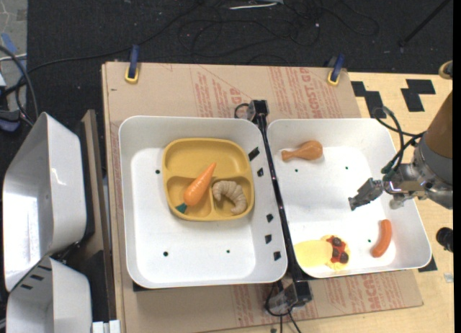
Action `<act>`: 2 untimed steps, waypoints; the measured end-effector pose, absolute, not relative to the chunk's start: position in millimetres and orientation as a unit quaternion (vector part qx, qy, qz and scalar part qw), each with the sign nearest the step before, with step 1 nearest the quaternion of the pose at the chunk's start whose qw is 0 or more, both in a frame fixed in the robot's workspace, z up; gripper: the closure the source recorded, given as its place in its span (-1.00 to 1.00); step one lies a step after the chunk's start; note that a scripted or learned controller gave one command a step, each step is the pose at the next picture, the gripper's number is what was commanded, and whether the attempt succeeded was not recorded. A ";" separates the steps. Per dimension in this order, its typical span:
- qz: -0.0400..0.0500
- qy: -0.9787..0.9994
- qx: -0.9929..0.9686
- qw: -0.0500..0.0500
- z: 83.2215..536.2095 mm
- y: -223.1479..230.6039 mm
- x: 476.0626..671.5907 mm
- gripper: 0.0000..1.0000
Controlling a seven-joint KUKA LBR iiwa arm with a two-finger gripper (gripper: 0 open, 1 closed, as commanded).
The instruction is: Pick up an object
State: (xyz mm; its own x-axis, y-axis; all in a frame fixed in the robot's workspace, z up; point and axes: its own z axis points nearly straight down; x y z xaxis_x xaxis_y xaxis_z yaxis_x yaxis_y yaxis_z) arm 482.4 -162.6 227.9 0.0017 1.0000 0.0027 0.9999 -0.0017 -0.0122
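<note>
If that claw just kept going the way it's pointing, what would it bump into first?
The gripper points left and slightly down over the right bin. Probably bare bin floor first, then the divider between bins. The fried egg lies below that line, though depth is unclear.

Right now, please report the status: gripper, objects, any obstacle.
Gripper over right bin, holding nothing. Sausage nearest, drumstick and fried egg apart. Nothing blocking.

bench (216,83): brown board surface | left white bin (137,202) rests on it, well apart from gripper (365,196) | right white bin (328,128) rests on it beneath gripper | bins touch side by side
</note>
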 end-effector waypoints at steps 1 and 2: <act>0.000 -0.708 -0.706 0.000 233.5 -162.2 485.0 -1.00; 0.001 -0.706 -0.708 0.003 169.7 -159.9 482.4 -1.00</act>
State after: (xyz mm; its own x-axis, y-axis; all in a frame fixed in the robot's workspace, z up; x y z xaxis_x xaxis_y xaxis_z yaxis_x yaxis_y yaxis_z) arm 482.4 -159.9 169.7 0.0017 1.0000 0.0019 1.0000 -0.0017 -0.0059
